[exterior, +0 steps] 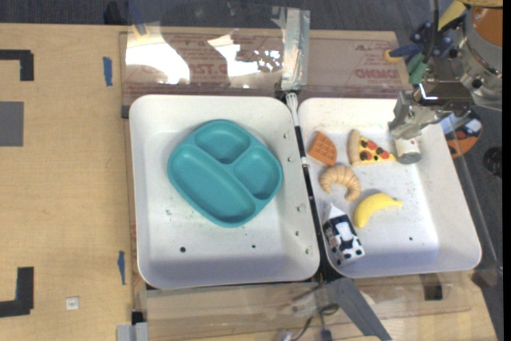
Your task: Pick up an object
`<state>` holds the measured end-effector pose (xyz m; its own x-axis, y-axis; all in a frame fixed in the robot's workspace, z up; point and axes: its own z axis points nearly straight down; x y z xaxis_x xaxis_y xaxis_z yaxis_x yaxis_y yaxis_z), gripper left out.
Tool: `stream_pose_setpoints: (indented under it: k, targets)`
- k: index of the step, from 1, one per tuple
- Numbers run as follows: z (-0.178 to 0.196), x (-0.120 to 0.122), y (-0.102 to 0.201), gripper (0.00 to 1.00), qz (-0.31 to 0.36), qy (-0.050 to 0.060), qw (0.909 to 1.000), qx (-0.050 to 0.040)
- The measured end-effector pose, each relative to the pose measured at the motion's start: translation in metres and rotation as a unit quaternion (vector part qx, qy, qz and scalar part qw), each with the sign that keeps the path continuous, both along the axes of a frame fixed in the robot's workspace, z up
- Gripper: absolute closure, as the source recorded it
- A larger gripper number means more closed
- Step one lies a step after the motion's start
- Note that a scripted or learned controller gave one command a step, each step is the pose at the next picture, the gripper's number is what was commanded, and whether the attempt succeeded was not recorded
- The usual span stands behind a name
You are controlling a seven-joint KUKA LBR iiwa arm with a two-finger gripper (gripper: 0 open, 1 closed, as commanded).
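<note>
The right bin [447, 239] holds several toy foods: an orange waffle [322, 148], a pizza slice [366, 148], a croissant [342, 179], a yellow banana [374, 208] and a small black-and-white item [343, 238] near the front left corner. My gripper [409, 146] hangs over the bin's far right part, just right of the pizza slice. Nothing shows between its fingers.
The left bin [152, 243] carries a teal divided plate [226, 171]. A clear plastic sheet and a taped cardboard panel [239, 60] stand behind the bins. The arm comes in from the upper right, over the right bin's far edge.
</note>
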<state>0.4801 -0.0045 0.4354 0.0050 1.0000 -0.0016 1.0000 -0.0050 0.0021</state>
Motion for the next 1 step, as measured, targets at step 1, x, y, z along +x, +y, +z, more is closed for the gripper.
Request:
stream_pose_setpoints:
  k: [1]
  targets:
    - [-0.1643, 0.0444, 0.0647, 1.0, 0.004, 0.008, 1.0, 0.0]
